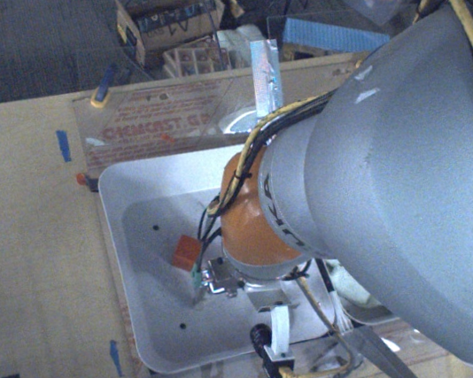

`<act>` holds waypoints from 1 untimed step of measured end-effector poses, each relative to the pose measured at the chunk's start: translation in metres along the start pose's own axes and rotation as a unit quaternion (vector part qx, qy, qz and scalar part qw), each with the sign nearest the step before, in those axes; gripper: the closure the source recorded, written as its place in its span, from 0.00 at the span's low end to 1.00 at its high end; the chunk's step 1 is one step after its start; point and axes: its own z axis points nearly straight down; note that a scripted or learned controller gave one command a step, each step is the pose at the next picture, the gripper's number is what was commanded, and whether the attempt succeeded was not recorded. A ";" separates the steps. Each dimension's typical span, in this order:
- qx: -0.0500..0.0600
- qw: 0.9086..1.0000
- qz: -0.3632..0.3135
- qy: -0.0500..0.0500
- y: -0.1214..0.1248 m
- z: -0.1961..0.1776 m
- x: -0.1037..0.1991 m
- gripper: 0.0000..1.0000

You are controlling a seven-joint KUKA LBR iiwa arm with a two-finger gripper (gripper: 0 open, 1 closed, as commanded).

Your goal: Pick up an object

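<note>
A small orange-red block (pixel 185 252) lies on the floor of the left white bin (pixel 138 245), a little left of the middle. The grey arm with its orange band (pixel 252 226) reaches in from the right and covers most of the bin's right half. My gripper (pixel 206 287) is low over the bin floor, just below and right of the block, mostly hidden under the wrist. Nothing can be seen between the gripper's tips.
The bin's left wall and near rim (pixel 194 361) bound the space around the block. Cables (pixel 284 364) hang off the wrist near the bin's front edge. Beyond the bin stand a clear sheet (pixel 163 124) and cluttered boxes (pixel 171 15).
</note>
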 end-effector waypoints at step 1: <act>-0.004 0.954 0.299 0.000 0.005 0.003 0.049 0.00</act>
